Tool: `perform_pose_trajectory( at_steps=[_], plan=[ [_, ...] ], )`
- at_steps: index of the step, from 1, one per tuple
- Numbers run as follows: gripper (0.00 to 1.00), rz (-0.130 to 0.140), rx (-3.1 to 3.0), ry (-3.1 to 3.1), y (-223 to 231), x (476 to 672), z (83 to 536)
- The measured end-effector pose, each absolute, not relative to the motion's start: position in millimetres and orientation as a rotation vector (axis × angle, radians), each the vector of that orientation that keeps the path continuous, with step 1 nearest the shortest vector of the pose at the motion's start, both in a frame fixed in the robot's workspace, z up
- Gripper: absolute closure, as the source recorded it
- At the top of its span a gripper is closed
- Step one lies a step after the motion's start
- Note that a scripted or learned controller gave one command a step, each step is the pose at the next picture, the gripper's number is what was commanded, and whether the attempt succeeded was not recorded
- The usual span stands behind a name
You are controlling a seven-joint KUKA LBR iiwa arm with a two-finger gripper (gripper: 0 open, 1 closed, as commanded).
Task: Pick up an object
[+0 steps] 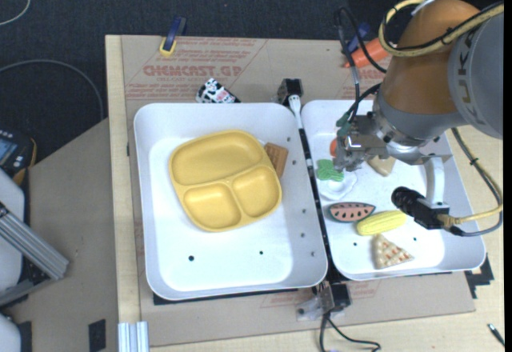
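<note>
The tool (349,152) sits low in the right-hand shallow white plastic bin (456,258), directly over a small green toy piece (329,173) beside the divider; whether it is released or clenched cannot be told. Risk: the green piece lies close to the bin wall, so a closing grasp may glance off or push it aside. The flat watermelon-slice toy (352,211), yellow corn-cob toy (382,222) and waffle-patterned wedge (391,251) lie nearer, and may be nudged.
</note>
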State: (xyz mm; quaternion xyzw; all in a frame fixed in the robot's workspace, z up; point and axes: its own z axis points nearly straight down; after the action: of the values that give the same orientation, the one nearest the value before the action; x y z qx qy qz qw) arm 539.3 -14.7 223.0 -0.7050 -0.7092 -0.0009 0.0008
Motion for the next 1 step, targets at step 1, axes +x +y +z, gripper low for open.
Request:
perform_pose_trajectory(
  at_steps=[1],
  plan=[
    [1.0,0.001,-2.211,-2.225,35.7,532.5,214.6]
  ],
)
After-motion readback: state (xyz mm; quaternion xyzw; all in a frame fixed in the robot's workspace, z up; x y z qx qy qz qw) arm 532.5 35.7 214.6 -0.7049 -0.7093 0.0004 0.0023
